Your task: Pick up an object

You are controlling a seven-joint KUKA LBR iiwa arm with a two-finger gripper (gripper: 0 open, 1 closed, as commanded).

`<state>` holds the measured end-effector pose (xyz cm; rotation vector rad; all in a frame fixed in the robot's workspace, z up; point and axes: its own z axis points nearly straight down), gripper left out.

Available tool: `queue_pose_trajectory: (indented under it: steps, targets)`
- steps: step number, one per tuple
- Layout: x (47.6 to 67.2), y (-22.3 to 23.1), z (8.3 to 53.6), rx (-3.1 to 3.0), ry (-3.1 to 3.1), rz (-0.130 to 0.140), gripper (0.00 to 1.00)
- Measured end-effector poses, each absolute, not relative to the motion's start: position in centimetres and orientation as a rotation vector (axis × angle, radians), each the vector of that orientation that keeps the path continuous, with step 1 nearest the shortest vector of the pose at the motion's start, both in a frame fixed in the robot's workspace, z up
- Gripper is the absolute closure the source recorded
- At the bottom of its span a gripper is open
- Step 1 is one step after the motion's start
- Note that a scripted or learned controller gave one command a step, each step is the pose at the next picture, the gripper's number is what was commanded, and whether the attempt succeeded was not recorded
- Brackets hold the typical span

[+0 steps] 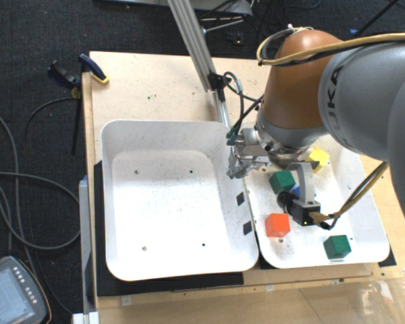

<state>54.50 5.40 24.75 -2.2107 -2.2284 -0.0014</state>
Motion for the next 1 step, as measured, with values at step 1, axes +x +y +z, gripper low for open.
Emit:
queue_pose_trajectory:
  steps: [1]
  targets:
    - [51.5,8.76,24.09,-2.212,-2.226,0.003,1.0]
